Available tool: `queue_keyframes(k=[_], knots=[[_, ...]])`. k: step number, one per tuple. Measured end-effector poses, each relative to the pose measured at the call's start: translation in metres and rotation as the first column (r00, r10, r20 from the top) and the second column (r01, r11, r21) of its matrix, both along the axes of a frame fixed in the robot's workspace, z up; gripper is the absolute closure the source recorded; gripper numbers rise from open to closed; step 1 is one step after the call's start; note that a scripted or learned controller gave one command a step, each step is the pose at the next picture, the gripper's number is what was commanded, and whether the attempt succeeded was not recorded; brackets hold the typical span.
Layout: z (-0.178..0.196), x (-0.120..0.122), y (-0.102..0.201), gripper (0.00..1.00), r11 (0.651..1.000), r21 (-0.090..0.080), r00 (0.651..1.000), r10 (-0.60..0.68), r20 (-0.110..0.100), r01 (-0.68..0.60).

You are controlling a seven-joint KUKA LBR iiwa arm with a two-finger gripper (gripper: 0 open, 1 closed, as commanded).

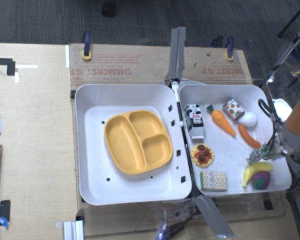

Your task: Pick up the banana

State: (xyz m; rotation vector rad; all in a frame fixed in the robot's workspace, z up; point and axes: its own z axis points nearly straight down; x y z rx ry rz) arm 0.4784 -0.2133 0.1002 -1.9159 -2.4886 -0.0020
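Curved yellow banana point(254, 172) lies ungrasped near the right white bin's point(230, 90) front right corner, the metal pincer point(260, 155) poised just above, seemingly open.

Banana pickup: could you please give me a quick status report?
Tool low over right bin, just above banana; nothing seen in its grip. Banana lying in bin. Purple item against banana, crowding it.
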Motion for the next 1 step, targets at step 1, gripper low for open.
queue_keyframes(k=[1], knots=[[0.1234,0.0093,0.0187,1.00,0.992,-0.003,0.992,-0.125,0.000,0.125]])
